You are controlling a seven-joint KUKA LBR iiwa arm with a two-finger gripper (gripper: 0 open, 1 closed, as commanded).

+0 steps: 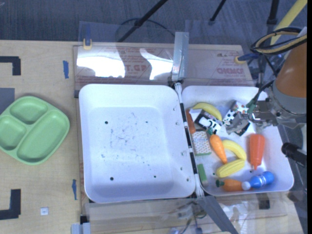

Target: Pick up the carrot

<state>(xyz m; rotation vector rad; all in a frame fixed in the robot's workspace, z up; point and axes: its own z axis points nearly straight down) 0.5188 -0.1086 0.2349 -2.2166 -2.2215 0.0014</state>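
Note:
The carrot (218,148) is a small orange tapered piece lying in the right bin (285,172), near its left middle, with its tip pointing toward the front. It lies between a patterned block (200,143) and a yellow banana (235,148). My gripper (239,124) hangs over the upper middle of the right bin, up and to the right of the carrot and apart from it. The grey wrist with its orange band (292,79) reaches in from the right. I see nothing of the carrot in the gripper.
The right bin also holds a second banana (206,109), a black-and-white item (209,123), a larger orange piece (256,150), a yellow corn-like piece (229,168), a blue-and-white bottle (259,181) and a small orange bottle (231,184). The left bin (131,140) stands beside it; a green divided plate (33,129) lies far left.

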